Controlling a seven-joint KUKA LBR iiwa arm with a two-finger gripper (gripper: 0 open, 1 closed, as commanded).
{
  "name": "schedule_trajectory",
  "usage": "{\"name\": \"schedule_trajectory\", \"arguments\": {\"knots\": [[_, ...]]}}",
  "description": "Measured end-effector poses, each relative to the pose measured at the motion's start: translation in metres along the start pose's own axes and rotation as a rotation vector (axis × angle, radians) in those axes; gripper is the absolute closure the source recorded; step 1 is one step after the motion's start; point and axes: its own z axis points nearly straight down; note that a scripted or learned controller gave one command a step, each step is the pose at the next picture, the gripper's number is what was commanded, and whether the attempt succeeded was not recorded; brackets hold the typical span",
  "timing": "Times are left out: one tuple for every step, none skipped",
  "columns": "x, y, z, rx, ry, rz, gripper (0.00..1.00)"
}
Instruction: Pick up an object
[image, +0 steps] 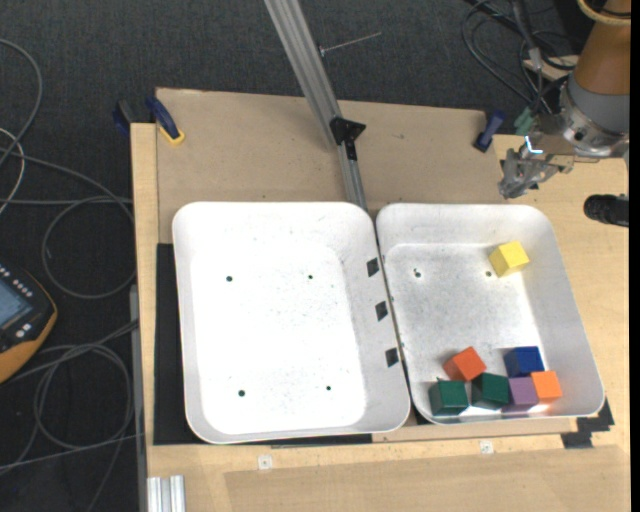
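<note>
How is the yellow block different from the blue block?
The yellow block is yellow and the blue block is dark blue. The yellow block sits alone near the far side of the right bin, while the blue block is crowded among other blocks at the near edge. Both are small cubes in that bin.

White bins (270, 225); yellow cube (509, 258); blue cube (523, 361).
</note>
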Motion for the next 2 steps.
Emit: {"name": "schedule_trajectory", "arguments": {"knots": [[0.052, -0.018, 0.014, 0.012, 0.005, -0.003, 1.00], [0.097, -0.048, 0.013, 0.013, 0.005, -0.003, 1.00]]}}
